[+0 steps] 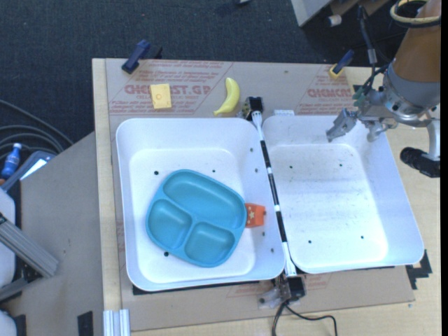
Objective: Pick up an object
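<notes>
A blue three-compartment plate (195, 217) lies flat in the left bin (136, 145). A small orange object (255, 215) sits just off the plate's right edge, close to the bin's right wall. My gripper (355, 126) hangs over the far edge of the right bin (378, 208), well away from both objects. Its two grey fingers are spread apart with nothing between them.
A yellow banana (228, 96) and a small yellow block (161, 97) rest on the board behind the left bin. Blue clamps (136, 56) hold the board's far corners. A black divider strip (270, 180) runs between the bins. Cables lie on the floor at the left.
</notes>
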Controlling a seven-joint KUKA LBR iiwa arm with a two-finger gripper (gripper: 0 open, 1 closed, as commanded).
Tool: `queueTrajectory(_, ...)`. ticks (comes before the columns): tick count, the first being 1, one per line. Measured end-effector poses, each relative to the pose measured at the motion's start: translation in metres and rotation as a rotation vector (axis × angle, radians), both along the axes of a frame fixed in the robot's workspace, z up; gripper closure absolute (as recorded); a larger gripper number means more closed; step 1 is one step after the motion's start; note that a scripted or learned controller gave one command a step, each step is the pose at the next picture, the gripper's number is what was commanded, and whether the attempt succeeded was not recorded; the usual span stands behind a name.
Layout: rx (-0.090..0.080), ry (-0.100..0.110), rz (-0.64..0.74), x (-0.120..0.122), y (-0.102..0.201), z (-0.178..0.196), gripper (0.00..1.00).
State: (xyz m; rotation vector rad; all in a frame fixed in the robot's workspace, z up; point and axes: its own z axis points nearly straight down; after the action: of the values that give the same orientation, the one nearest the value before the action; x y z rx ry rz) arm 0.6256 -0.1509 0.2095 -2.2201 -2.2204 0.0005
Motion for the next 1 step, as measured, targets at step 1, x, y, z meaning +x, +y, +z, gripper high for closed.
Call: queueTrajectory(1, 0.0, -0.001, 0.0, 0.0109, 0.0593, -0.1248, 0.0)
